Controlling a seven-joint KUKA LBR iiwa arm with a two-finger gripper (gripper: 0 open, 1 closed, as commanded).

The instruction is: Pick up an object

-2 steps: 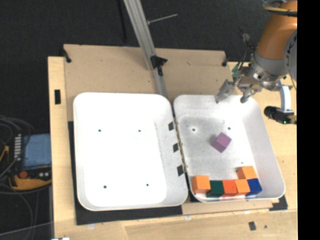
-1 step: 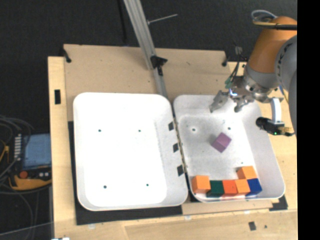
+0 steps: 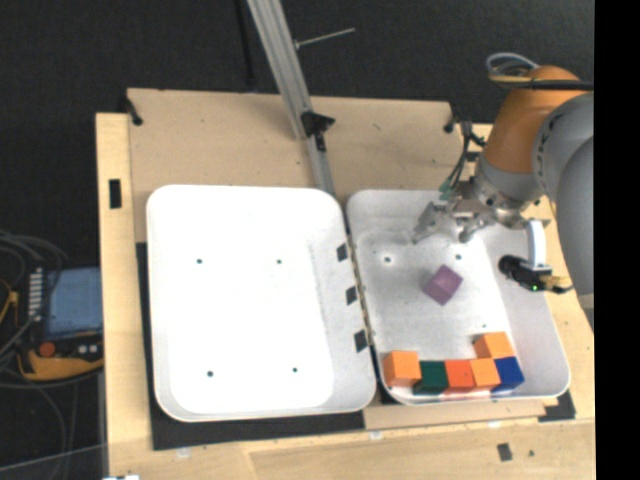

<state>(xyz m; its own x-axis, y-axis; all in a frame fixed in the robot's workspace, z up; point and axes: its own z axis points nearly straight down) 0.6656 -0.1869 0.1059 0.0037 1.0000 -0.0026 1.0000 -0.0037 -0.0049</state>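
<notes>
Camera view: the arm [image 3: 545,133] reaches in from the right, orange band above the wrist. The gripper [image 3: 445,230] hangs over the far part of the right bin [image 3: 400,208], fingers [image 3: 428,220] spread apart with nothing between them. Tips look close to the bin floor, but contact cannot be told.

The purple cube [image 3: 442,285] lies just below the gripper, toward the near side, apart from the fingers, alone on the bin floor and turned at an angle to the bin walls.

Farther from the gripper, along the near wall of the same bin, sits a row of blocks: orange block [image 3: 402,367] at the left end, green block [image 3: 433,377] next to it, red-orange block [image 3: 459,373], another orange one [image 3: 484,371], blue block [image 3: 508,369] at the right end. One more orange-brown block [image 3: 492,345] sits just behind the row's right end. They touch or nearly touch each other.

Left of the gripper, across the divider, is the left bin [image 3: 250,298]. A slanted metal rail [image 3: 290,78] runs up beyond the gripper's left. A blue device [image 3: 75,303] with cables sits well off to the left, beside the bench [image 3: 250,133].
</notes>
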